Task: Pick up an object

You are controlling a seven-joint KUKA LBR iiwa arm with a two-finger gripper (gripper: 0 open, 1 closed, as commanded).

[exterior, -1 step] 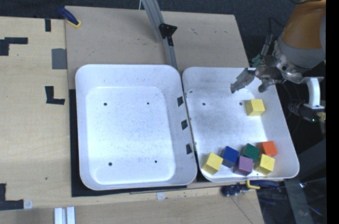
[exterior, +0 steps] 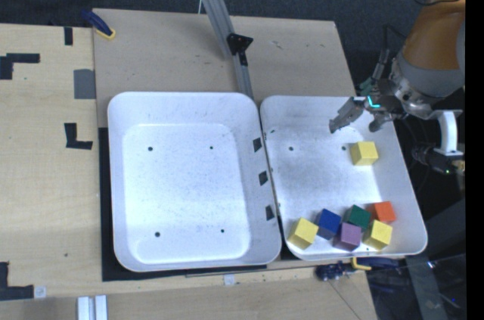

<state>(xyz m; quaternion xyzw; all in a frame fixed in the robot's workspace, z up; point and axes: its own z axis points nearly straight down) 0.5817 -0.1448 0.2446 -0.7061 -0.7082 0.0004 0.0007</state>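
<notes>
pose: my arm [exterior: 431,46] reaches in from the right, wrist low over the right bin's [exterior: 302,129] upper edge | fingers [exterior: 342,118]: spread apart, gripping nothing | yellow cube [exterior: 364,153]: just below them, lying apart from the other cubes

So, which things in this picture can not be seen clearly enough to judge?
- Gripper in the camera view: too small and blurred to show its opening.
- Arm: cut off by the right edge.
- Green cube: partly covered by the purple cube in front.
- Dark object below the right bin: too small to identify.
- Blue and yellow item at the bench's far left corner: too small to identify.
</notes>
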